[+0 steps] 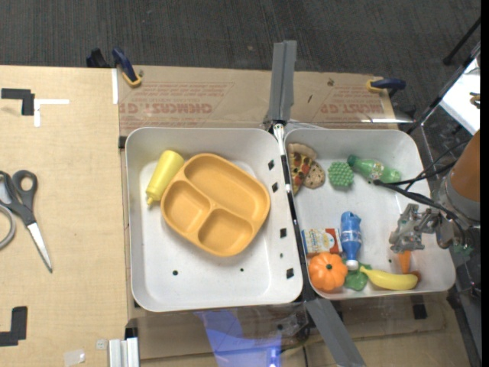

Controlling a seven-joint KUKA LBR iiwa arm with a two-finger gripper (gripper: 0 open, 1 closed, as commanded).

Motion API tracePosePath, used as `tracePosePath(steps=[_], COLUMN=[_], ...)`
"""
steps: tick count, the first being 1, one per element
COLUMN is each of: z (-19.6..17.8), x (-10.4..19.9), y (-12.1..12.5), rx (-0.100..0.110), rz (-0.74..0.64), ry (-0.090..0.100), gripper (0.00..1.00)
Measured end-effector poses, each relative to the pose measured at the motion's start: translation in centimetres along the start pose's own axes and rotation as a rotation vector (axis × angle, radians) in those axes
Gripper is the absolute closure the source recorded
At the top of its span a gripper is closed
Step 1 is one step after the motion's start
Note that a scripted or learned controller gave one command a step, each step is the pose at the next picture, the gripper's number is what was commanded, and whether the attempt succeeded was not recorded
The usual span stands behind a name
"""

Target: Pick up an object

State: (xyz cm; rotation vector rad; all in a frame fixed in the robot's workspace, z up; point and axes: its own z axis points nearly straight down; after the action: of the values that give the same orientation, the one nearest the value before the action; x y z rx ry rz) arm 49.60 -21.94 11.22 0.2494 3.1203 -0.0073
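Camera view is looking down on a counter (61, 128) carrying two white bins side by side. Taking the right bin (382, 140) as landmark: the left bin (206, 289) is lying just beside it across the shared wall, holding an orange divided tray (216, 203) with a yellow bottle (162, 176) touching the tray's far side.

The arm is reaching over the right bin's right wall, and its gripper (407, 235) is hanging low near the front right corner. Whether the jaws are open or closed cannot be told.

Just under the gripper a small orange carrot (405, 262) is lying, seemingly the target, with a banana (392, 279) beside it along the front wall. The approach step appears to be under way, with nothing lifted yet.

The next move is probably calling for a short straight descent. The right and front walls are crowding this corner, while the bin's bare centre is offering the open room.
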Motion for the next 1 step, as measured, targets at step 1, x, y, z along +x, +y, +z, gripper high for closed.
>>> tracePosePath(steps=[1], z=[0.00], x=[-0.01], y=[0.04], rx=[-0.001], rz=[0.000], ry=[0.000], gripper=[0.00])
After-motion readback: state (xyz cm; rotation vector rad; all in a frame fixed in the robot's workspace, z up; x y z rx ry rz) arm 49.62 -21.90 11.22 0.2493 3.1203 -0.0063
